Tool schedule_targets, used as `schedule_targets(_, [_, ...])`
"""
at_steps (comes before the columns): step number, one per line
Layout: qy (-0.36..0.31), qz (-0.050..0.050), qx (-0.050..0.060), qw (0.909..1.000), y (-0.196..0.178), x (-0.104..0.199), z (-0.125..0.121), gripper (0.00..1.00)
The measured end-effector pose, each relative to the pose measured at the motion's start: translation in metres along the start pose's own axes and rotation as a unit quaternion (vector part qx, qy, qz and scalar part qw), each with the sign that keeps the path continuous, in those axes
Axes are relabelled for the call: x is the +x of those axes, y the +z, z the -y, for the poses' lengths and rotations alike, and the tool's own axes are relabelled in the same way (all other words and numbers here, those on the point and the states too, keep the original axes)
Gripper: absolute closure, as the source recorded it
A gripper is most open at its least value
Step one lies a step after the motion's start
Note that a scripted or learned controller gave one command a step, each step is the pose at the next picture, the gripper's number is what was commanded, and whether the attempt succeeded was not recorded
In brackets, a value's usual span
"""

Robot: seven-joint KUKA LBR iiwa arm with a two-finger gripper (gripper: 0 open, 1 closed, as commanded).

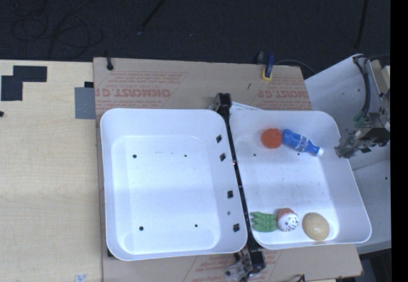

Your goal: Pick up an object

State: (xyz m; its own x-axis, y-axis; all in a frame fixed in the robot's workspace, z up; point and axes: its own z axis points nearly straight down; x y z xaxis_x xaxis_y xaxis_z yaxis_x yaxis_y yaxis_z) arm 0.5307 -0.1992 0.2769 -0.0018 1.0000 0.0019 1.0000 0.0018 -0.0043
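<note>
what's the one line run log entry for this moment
gripper: outside right bin's right rim | right bin: ball, bottle, green toy, egg | nothing picked

Even overhead light, white bins bright — soft faint shadows, dark background, slightly soft focus

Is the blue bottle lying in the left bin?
No, the blue bottle lies in the right bin, next to the orange ball near its far wall.
</note>
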Motion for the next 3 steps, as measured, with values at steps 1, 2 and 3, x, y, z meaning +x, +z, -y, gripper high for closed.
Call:
schedule_targets(1, [0.0,0.0,-0.002,1.0,-0.052,0.026,0.054,1.0])
schedule_targets(2, [0.0,0.001,-0.003,1.0,-0.091,0.043,0.05,1.0])
schedule_targets(3, [0.001,0.002,-0.002,1.0,-0.087,0.03,0.026,1.0])
